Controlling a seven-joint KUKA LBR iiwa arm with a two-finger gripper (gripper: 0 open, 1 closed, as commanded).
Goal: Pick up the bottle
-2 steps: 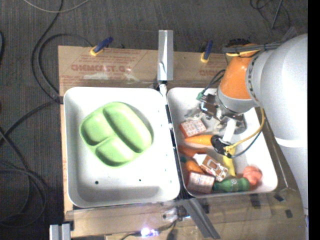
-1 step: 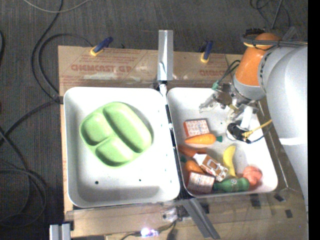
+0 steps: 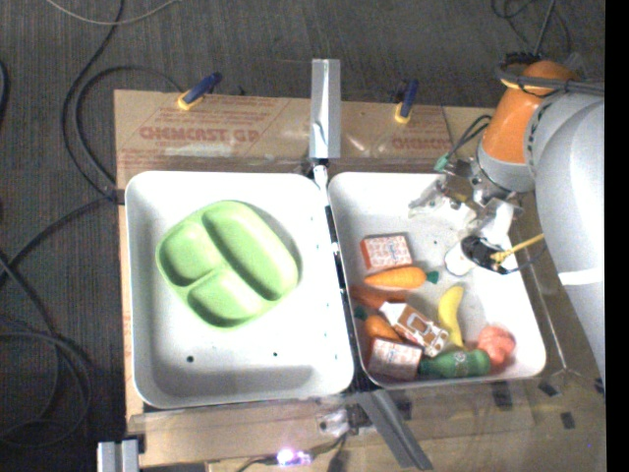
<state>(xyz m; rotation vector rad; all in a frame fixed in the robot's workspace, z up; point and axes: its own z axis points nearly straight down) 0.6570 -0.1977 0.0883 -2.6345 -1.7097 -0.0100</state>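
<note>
Claw (image 3: 460,197) sits over the right bin's (image 3: 346,226) upper area; can't tell if it grips anything. Green bottle (image 3: 455,364) lies well below it, at the near wall, long axis running left-right, beside the pink toy (image 3: 497,342).

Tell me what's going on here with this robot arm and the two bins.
A grey arm reaches in from the right over the upper right part of the right bin, its gripper above the bin floor, apart from the toy food piled toward the bin's near end. The green bottle lies on its side at the near edge, next to a carrot and a banana. A green divided plate sits in the left bin.
</note>
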